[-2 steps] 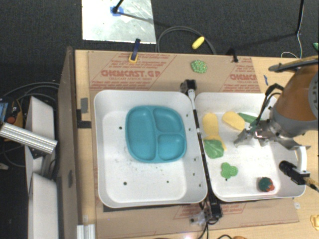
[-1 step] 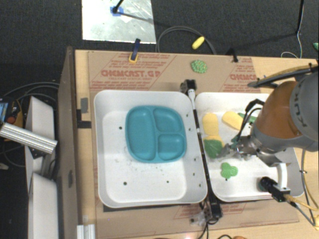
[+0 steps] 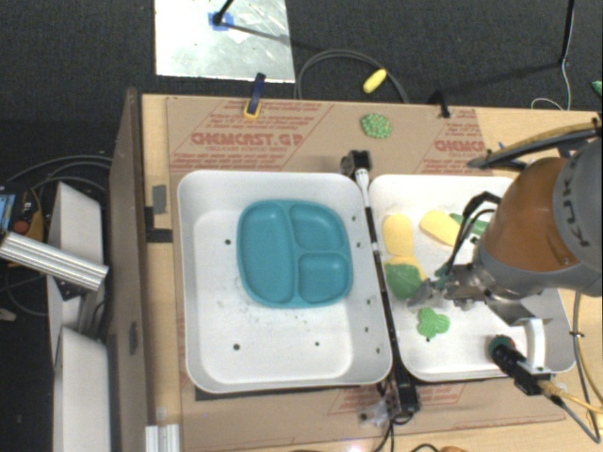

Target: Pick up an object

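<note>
Red block letters reading "CHEMCAST GP" run across the brown cardboard sheet (image 3: 283,130) that covers the desk (image 3: 132,252), once above the left bin and again, partly cut off by the arm, above the right one.

The pincer (image 3: 429,292) sits low in the right bin (image 3: 471,365), under the grey arm with its orange band (image 3: 528,219). How far its jaws are parted cannot be told, and nothing can be seen held between them. A dark green piece (image 3: 403,279) lies just beside the pincer tip on its left, and a small green leafy piece (image 3: 432,323) lies just below it on the bin floor. A yellow block (image 3: 398,234) rests above the pincer, near the divider between the bins, and a second yellow piece (image 3: 439,225) lies above and a little right, beside a green stick (image 3: 471,222) partly hidden by the arm.

Left of the pincer, past the divider, the left bin (image 3: 217,347) holds a teal divided plate (image 3: 294,252) with bare white floor all round it. The right bin has open floor along its lower edge, close under the pincer.

Farther off on the cardboard lie a green knobbly ball (image 3: 376,125) and a yellow clip (image 3: 252,109). Beyond the desk, dark carpet carries a shiny metal sheet (image 3: 224,24) and loose cables.
</note>
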Action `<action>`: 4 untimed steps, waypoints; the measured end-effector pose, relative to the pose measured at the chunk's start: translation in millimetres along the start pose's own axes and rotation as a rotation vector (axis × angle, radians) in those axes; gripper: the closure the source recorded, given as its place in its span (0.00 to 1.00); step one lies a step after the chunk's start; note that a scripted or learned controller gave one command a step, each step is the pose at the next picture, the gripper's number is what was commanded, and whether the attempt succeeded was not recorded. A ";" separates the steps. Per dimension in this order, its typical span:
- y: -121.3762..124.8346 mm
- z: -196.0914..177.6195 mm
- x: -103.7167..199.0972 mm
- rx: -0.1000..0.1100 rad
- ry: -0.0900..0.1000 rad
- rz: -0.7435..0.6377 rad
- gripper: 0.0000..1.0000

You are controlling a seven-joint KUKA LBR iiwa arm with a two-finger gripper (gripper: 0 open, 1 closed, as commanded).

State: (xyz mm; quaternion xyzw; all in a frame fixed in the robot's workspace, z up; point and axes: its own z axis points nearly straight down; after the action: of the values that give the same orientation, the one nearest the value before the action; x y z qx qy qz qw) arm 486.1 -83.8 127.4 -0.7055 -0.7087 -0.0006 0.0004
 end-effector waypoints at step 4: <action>78.9 -126.9 -105.5 -0.011 -0.008 0.001 1.00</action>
State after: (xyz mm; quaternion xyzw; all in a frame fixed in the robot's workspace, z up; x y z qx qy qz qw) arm 565.5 -189.1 254.1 -0.7059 -0.7083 -0.0018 -0.0063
